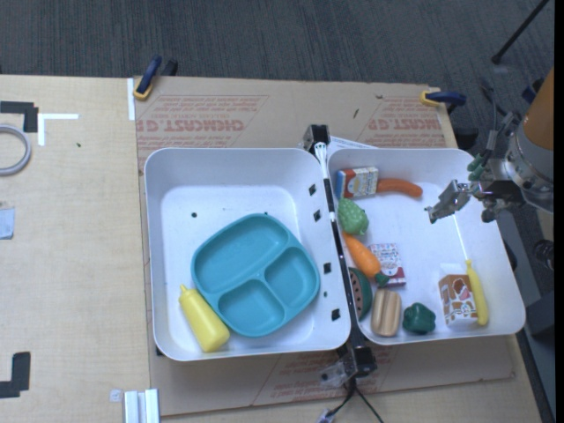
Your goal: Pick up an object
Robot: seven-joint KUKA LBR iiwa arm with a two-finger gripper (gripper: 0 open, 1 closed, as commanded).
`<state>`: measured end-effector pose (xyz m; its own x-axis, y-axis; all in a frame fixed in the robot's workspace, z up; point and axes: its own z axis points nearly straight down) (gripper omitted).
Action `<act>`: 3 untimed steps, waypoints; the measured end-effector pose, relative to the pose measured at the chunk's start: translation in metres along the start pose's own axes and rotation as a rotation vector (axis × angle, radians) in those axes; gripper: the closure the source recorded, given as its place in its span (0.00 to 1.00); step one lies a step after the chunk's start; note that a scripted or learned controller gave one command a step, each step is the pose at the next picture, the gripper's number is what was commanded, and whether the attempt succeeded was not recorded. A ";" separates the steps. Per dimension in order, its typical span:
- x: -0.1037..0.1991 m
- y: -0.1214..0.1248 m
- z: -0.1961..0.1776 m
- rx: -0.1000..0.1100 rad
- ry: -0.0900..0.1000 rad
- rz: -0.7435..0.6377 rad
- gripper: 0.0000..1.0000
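Metal pincer (467,203) hung with thin fingers spread, pinching nothing, above the right bin's (507,258) smooth white floor, near a slender orange carrot (398,186).

Bare floor (432,254) amid right-bin toys

cardboard sheet (264,117) under the bins: red print, upside down from here, "CHEMAST GR…" by the far-left corner | same red print by the far-right corner, partly cut off | small cartons in the right bin (502,263): labels too small to read
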<state>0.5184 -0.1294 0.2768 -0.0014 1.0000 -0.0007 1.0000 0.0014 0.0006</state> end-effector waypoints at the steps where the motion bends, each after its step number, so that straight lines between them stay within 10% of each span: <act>1: -0.009 -0.030 0.119 0.001 0.001 0.056 0.00; 2: -0.045 -0.041 0.185 0.000 0.002 -0.307 0.00; 3: -0.045 -0.039 0.175 -0.003 0.000 -0.304 1.00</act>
<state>0.4795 -0.1750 0.1020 -0.3003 0.9539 -0.0013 0.9539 0.3003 0.0035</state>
